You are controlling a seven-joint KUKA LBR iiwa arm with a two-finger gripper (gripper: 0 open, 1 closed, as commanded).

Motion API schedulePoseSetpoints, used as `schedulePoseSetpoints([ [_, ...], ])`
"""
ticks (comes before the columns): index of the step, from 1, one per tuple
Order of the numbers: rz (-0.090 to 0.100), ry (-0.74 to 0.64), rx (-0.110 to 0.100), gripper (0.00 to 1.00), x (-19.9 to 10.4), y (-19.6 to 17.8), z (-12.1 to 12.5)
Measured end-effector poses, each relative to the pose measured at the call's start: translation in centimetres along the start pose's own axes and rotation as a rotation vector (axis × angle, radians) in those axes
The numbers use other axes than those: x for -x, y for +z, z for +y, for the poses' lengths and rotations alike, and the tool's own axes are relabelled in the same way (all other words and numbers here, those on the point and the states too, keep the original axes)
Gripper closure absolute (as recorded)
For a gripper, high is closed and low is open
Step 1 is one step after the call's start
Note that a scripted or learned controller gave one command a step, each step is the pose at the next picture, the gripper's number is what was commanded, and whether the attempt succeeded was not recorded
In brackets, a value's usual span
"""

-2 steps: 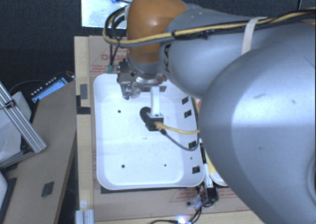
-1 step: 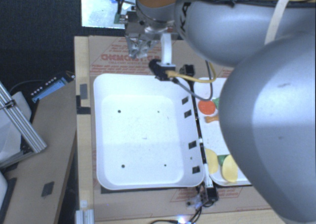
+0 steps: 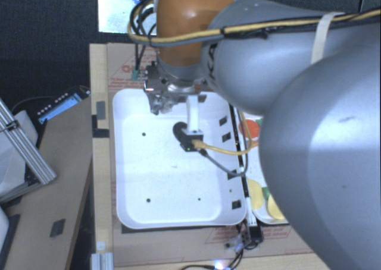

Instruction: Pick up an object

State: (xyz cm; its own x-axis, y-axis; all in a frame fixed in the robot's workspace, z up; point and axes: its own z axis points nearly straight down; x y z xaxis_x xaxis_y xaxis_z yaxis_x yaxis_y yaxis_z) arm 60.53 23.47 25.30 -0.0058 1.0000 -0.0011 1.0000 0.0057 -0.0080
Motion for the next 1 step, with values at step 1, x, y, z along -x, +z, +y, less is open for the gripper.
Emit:
schedulePoseSetpoints([
  [1,0.004,0.001,0.02,1.0,0.12,-6.45,6.58],
])
